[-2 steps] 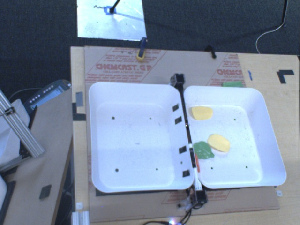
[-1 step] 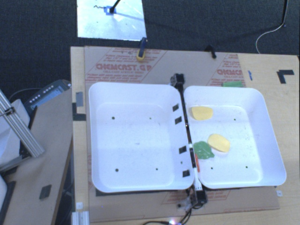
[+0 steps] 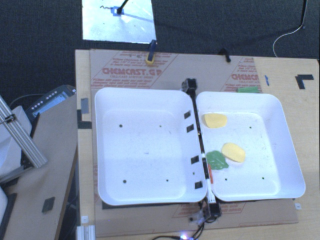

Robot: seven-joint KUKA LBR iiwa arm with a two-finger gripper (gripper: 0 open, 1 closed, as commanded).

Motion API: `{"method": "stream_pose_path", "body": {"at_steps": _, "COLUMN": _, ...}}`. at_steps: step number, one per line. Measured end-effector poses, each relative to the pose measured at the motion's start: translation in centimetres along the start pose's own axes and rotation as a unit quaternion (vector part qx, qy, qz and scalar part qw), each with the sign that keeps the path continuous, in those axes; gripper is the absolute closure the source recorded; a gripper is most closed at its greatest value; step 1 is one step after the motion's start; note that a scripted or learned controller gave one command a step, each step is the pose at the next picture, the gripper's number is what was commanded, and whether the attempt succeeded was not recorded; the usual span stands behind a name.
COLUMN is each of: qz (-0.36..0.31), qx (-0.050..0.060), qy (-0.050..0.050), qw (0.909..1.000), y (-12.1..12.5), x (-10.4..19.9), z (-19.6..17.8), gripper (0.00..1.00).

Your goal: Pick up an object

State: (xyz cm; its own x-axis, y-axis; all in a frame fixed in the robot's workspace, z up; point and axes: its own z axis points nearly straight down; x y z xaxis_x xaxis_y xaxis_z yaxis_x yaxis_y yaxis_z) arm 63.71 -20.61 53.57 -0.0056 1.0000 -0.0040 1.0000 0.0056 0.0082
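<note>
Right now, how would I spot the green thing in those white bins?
Look in the right-hand bin, at the wall it shares with the left one. The green piece lies there, touching a yellow piece. It is the one green, flat, ragged-edged item inside.

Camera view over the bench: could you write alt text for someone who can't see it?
Two shallow white bins sit side by side on a bench, seen from above. The right bin holds two yellow pieces, one near its top left and one near the middle, with a green piece touching the latter. The left bin holds nothing visible.
</note>
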Motion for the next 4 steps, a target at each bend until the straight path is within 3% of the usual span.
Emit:
{"method": "stream_pose_path", "body": {"at_steps": 1, "qz": -0.001, "qx": 0.01, "qy": 0.004, "qw": 0.9999, "y": -4.2, "x": 6.4, "z": 13.4, "gripper": 1.0}}
{"method": "stream_pose_path", "body": {"at_steps": 2, "qz": 0.001, "qx": -0.003, "qy": 0.0, "qw": 1.0, "y": -5.8, "x": 6.3, "z": 2.3, "gripper": 1.0}}
{"method": "stream_pose_path", "body": {"at_steps": 3, "qz": 0.003, "qx": 0.001, "qy": 0.0, "qw": 1.0, "y": -0.2, "x": 1.9, "z": 3.3, "gripper": 1.0}}
{"method": "stream_pose_path", "body": {"at_steps": 4, "qz": 0.001, "qx": 0.0, "qy": 0.0, "qw": 1.0, "y": 3.2, "x": -0.1, "z": -0.2, "gripper": 1.0}}
